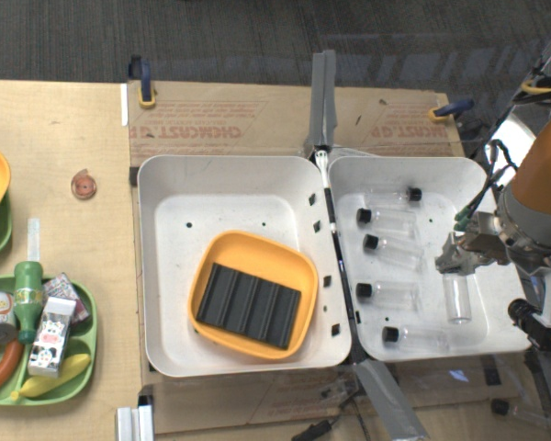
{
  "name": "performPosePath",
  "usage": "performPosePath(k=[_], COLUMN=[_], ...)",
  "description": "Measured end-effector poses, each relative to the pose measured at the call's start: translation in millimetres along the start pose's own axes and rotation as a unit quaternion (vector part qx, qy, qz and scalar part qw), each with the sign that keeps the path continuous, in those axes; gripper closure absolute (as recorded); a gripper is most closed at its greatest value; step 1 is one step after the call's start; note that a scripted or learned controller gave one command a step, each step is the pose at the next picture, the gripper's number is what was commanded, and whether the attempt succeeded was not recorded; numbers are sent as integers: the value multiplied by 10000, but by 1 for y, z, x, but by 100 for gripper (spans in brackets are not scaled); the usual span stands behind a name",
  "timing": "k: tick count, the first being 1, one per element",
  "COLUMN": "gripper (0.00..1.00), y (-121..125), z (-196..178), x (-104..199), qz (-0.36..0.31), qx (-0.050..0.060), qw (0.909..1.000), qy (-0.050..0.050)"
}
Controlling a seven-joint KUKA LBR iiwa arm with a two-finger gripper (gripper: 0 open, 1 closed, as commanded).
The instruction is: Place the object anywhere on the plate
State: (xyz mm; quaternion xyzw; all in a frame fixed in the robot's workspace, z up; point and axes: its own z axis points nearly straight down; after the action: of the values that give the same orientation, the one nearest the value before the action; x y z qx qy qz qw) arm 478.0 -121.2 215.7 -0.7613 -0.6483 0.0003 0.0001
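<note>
Camera view: 2 shallow white bins side by side, left bin (156, 274) and right bin (349, 177), divided by a hinged rim running down the middle. In the left bin, 1 orange plate (211, 255), set toward the lower centre, near the front wall and clear of the left and back walls; open white floor above and to its left. On the plate, 1 black ribbed block (250, 305), covering most of the surface, with a bare orange margin all round. In the right bin, 5 clear vials with black caps lying flat: caps at (413, 194), (364, 216), (371, 243), (364, 290) and (390, 334). 1 more clear vial (457, 299) just below the gripper (452, 257), near the bin's right side. Gripper state: cannot tell. Grey arm (533, 219) entering over the right rim. Outside the bins, on the wooden bench at left, 1 green tray (84, 356) of toy food.
</note>
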Motion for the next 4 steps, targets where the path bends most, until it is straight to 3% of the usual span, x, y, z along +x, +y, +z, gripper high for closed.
performPosePath(k=[1, 2, 3, 4], gripper=[100, 100, 100, 100], y=[-2, -3, -1, 1], z=[-24, -16, -6, 9], x=[13, 16, 1, -11], qz=[-1305, -2781, -3742, -4971], qx=[-2, 6, 5, 6], qw=[9915, 9606, 9273, 8677], qy=[-7, -1, 2, 7])
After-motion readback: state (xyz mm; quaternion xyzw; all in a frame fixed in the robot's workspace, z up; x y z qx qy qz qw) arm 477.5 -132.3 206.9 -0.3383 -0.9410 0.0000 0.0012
